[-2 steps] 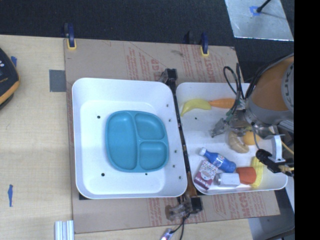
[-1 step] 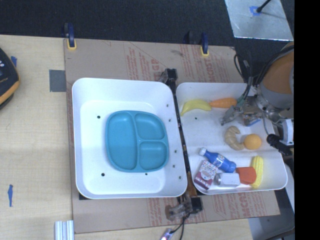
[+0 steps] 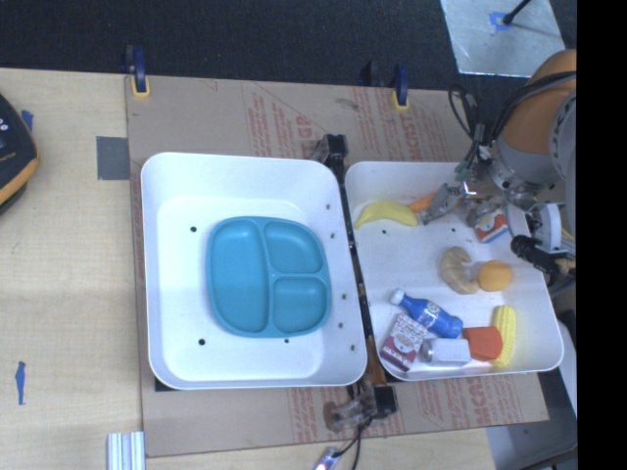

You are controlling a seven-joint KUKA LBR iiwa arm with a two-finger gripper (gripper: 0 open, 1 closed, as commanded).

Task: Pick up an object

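Observation:
My gripper (image 3: pixel 457 207) hangs over the back of the right bin (image 3: pixel 549 360), its fingers apart with nothing between them. Just left of it lie a small orange piece (image 3: pixel 423 204) and a yellow banana (image 3: pixel 386 213). A red and white item (image 3: pixel 493 229) sits partly under the wrist. Toward the front are a beige lump (image 3: pixel 457 269), an orange ball (image 3: pixel 495 276), a blue bottle (image 3: pixel 428 314), a red and white packet (image 3: pixel 403 340), a white tube (image 3: pixel 447 352), a red block (image 3: pixel 484 342) and yellow corn (image 3: pixel 506 334).
The left bin (image 3: pixel 176 351) holds a blue divided plate (image 3: pixel 269 275). The arm's orange band (image 3: pixel 544 101) and cables rise at the right edge. Blue clamps (image 3: pixel 138 70) pin the cardboard at the back. A yellow and black device (image 3: pixel 12 155) lies at the far left.

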